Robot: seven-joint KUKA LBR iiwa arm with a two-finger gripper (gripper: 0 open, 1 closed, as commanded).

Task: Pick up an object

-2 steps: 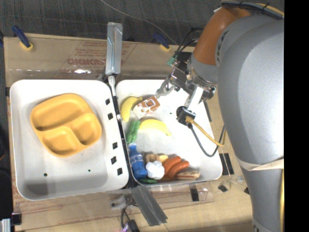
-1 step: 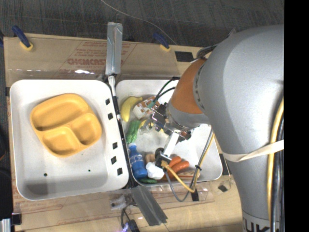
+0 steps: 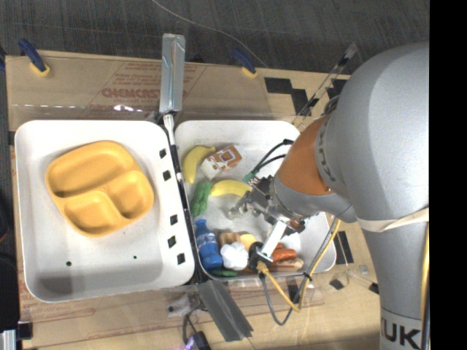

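White bins: 2 (image 3: 29,195) (image 3: 241,131). Yellow divided tray: 1 (image 3: 98,187). Bananas: 2 (image 3: 191,160) (image 3: 228,189). Blue bottle: 1 (image 3: 207,247). Small carton: 1 (image 3: 222,160). Blue clamps, counter's far edge: 2 (image 3: 33,55) (image 3: 243,60).

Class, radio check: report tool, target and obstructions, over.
Tool low in right bin, fingers unreadable. Nearest: banana. Toys crowd the near end; yellow tray in left bin.

Beside the gripper (image 3: 244,208) lie a yellow banana (image 3: 229,189) and a green toy (image 3: 200,198). A blue bottle (image 3: 207,247) lies below it. Far left sits a yellow-orange tray (image 3: 98,187) in a white bin (image 3: 44,268).
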